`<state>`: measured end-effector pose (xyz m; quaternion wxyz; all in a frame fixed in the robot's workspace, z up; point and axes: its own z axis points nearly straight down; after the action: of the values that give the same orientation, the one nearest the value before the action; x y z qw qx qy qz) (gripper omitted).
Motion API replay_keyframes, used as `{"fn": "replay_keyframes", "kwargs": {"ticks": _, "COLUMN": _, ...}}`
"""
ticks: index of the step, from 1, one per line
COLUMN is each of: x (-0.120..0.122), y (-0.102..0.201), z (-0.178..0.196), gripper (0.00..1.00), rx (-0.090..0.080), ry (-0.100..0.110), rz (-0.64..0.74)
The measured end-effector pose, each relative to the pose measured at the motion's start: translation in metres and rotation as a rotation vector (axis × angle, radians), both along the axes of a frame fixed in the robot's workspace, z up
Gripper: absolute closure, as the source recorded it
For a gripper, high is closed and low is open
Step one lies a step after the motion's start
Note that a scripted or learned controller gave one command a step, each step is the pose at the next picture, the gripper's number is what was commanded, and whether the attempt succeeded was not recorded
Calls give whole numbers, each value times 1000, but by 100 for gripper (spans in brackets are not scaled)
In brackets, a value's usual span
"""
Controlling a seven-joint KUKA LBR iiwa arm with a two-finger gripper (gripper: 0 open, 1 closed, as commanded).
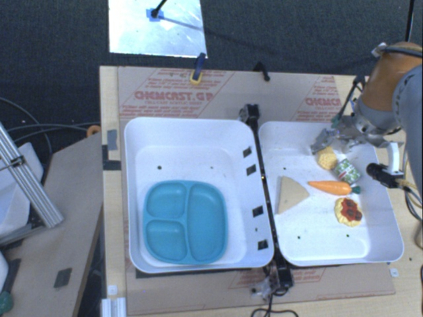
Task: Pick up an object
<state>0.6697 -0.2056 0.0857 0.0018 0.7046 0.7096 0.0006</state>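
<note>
Carrot (330, 187): right bin (380, 246), long axis roughly level across frame, green top toward right, tip toward wedge (291, 193). Gripper (328, 142): above yellow item (326, 158), beyond carrot; finger state indeterminate.

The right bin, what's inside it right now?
Inside the right bin lie a tan wedge, a carrot, a small pizza, a yellow piece and a green-and-white item. The gripper covers the bin's far corner, so anything there is hidden.
</note>
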Motion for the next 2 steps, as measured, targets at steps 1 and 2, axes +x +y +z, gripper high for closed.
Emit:
{"fn": "replay_keyframes", "kwargs": {"ticks": 1, "x": 0, "y": 0, "z": 0, "gripper": 0, "rx": 0, "ry": 0, "rz": 0}}
{"fn": "replay_keyframes", "kwargs": {"ticks": 2, "x": 0, "y": 0, "z": 0, "gripper": 0, "rx": 0, "ry": 0, "rz": 0}}
